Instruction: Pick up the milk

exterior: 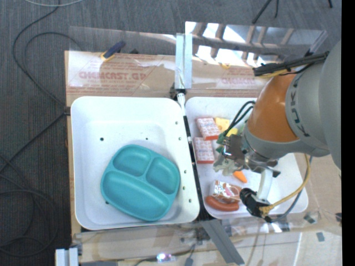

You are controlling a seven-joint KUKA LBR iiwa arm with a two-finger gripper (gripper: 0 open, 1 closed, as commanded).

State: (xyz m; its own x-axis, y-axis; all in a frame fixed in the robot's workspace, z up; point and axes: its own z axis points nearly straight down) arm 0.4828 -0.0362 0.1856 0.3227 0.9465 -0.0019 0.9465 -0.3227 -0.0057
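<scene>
Claw low over the right bin, milk not in its grasp.

My claw (229, 160) hangs under the orange-banded wrist above the middle of the right bin (294, 204), and the wrist hides it enough that I cannot tell whether it is apart or together. Just beside it lies a small orange carrot (239, 176), with a red-and-white packet (226, 190) and a sausage (222, 203) nearer the front wall. I take the milk to be one of two pink-and-white cartons, one (203, 149) near the claw's left, the other (206, 127) behind it by a yellow piece (223, 123). The left bin (94, 115) holds a teal divided plate (141, 180).
</scene>
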